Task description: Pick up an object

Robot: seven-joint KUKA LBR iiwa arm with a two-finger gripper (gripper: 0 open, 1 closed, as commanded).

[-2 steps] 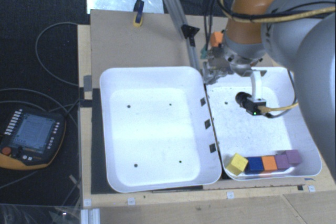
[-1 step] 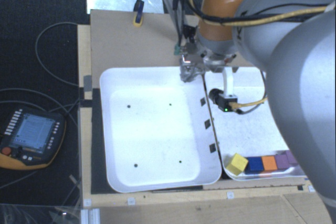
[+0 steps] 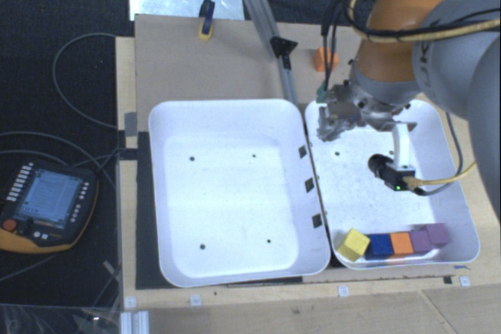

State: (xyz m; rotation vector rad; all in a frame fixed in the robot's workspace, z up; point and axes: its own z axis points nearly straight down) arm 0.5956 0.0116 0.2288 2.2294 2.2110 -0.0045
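Several blocks lie in a row along the near edge of the right bin: a yellow block, a blue block, an orange block and a purple block. My gripper hangs over the bin's far left corner, under the orange wrist band. It is well away from the blocks, and nothing shows in it.
The left bin sits beside the right one, with black clips along the shared rim. A slanted metal pole crosses the bench behind the bins. A small orange object lies behind the right bin. A teach pendant rests on the floor at left.
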